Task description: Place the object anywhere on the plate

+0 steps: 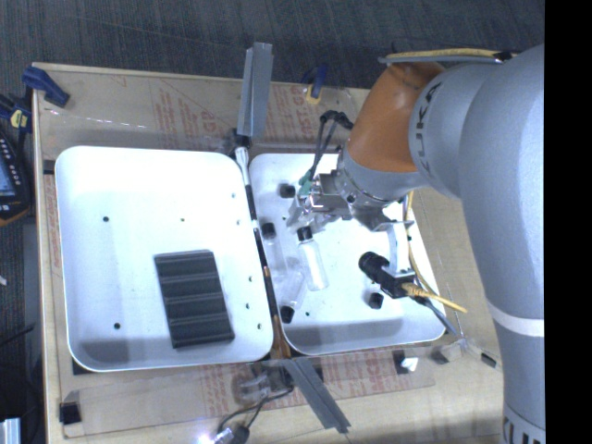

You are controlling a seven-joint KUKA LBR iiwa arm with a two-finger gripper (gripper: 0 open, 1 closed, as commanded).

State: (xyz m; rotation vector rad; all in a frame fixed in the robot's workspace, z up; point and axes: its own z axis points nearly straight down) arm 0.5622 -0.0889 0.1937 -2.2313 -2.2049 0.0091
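Reaches in from the right as a grey arm [481,155] with an orange band [393,118], wrist bent down over the right bin [351,345]. Hangs with the gripper [304,229] low in that bin's upper left part, close to the wall shared with the left bin [92,183]. Cannot tell how wide the grip stands: hidden beneath the wrist hardware from this angle.

Just below the gripper, on the right bin's floor: a clear object [314,271], pale and elongated, slanting down and slightly right, its upper end right at the gripper's tip. Touching or apart there: impossible to tell.

Around it, small black pieces: one [268,231] by the shared wall, one [287,314] near the bin's lower left corner, one [287,191] up beside the gripper.

In the left bin, well apart from the clear object: a dark ribbed plate [192,299], rectangular, lying flat in the lower middle.

Under both bins: a pale wooden table [139,91], with a blue clamp [43,86] at its far left corner and a grey bar [255,86] behind the seam between the bins.
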